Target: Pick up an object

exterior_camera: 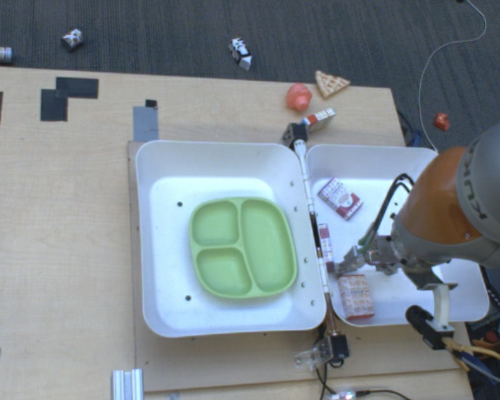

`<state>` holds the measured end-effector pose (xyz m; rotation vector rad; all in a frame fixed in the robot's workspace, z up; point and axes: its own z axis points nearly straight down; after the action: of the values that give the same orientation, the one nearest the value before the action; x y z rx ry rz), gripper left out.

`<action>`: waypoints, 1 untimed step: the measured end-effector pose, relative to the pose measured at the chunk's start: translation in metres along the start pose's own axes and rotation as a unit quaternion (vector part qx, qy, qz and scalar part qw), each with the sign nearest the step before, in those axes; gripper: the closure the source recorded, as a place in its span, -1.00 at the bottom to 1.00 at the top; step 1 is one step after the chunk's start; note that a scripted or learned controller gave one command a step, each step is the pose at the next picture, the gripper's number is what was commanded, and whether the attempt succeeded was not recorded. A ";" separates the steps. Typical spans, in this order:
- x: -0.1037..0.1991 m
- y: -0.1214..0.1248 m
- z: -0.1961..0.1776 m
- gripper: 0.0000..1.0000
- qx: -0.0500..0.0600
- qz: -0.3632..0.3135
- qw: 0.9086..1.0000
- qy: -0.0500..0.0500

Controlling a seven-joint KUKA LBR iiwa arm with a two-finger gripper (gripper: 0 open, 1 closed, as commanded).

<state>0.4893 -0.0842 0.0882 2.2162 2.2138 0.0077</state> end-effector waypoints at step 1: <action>0.001 0.002 -0.011 1.00 -0.003 -0.002 1.000 0.000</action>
<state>0.4914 -0.0831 0.0989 2.2085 2.2165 0.0138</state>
